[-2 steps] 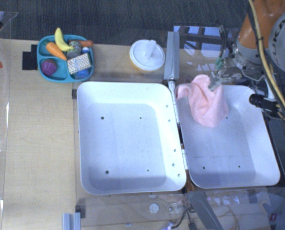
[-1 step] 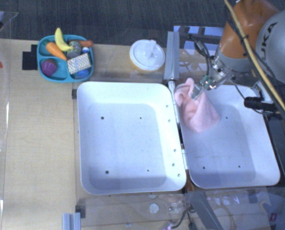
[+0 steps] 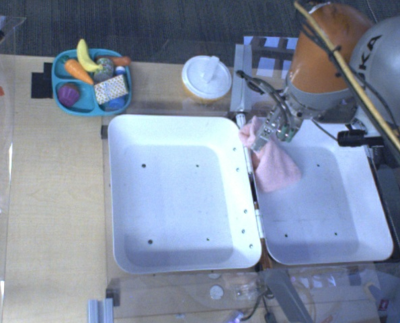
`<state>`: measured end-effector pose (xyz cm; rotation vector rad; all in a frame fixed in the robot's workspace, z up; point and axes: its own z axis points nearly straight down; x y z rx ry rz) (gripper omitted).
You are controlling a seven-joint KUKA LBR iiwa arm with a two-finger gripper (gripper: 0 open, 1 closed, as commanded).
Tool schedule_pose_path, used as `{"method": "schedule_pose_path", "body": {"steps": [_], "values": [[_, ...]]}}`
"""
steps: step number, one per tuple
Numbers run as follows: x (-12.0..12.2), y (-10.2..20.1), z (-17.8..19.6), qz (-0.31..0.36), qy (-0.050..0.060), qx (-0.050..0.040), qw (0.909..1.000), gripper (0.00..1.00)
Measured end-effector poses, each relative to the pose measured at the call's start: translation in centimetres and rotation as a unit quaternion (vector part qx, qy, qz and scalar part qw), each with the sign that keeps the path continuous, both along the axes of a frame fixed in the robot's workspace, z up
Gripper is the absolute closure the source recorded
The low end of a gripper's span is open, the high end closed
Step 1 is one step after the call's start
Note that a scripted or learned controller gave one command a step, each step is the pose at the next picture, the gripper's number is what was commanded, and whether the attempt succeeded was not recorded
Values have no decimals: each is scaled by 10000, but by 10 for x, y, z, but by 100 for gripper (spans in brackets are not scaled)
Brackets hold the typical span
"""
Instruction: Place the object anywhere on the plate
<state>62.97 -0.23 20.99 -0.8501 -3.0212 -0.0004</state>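
1 gripper (image 3: 275,130) pinches 1 pink cloth (image 3: 272,163) at its top, its fingers closed on the fabric; the cloth hangs over the left edge of the right bin (image 3: 334,237). 2 white bins sit side by side, the left bin (image 3: 173,247) bare. Behind them stand 1 blue tray (image 3: 60,103) of toy food and 1 round white plate (image 3: 206,77).

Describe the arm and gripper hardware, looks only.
The arm is a rounded grey shell with a glossy orange band above the wrist and white KUKA lettering. A thin yellowish cable crosses it diagonally. The gripper is small, dark metal, with wiring.
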Motion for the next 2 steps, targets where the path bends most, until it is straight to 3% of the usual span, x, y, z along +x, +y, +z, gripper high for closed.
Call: {"method": "schedule_pose_path", "body": {"steps": [1, 2], "values": [[-24, 47, -9, 1986, 0, 7, 9801, 100], [-47, 87, 6, 2706, -8, 8, 9627, 100]]}}
